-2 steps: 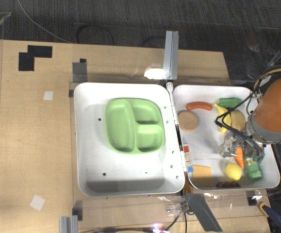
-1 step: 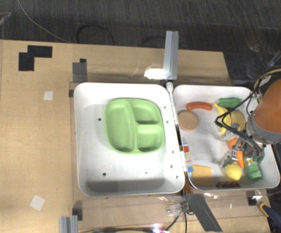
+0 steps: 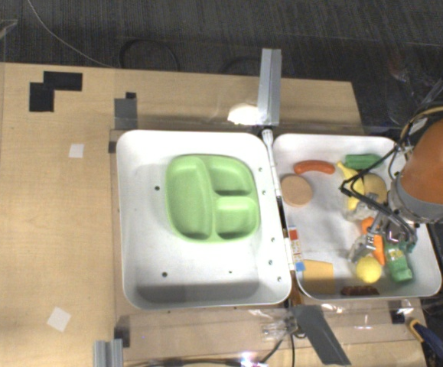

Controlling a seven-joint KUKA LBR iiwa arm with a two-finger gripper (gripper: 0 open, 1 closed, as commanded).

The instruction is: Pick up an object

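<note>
Gripper [image 3: 372, 245] low in the right bin [image 3: 320, 147], hovering right over the clutter.

The arm reached in from the right and hung its tip above the near-right corner; whether it was spread or pinched, I could not tell. The yellow lemon [image 3: 368, 270] sat just beneath and toward the near edge, touching an orange piece [image 3: 377, 245], a green block [image 3: 399, 269] just beside. Round, no long axis: a straight drop looked enough.
</note>
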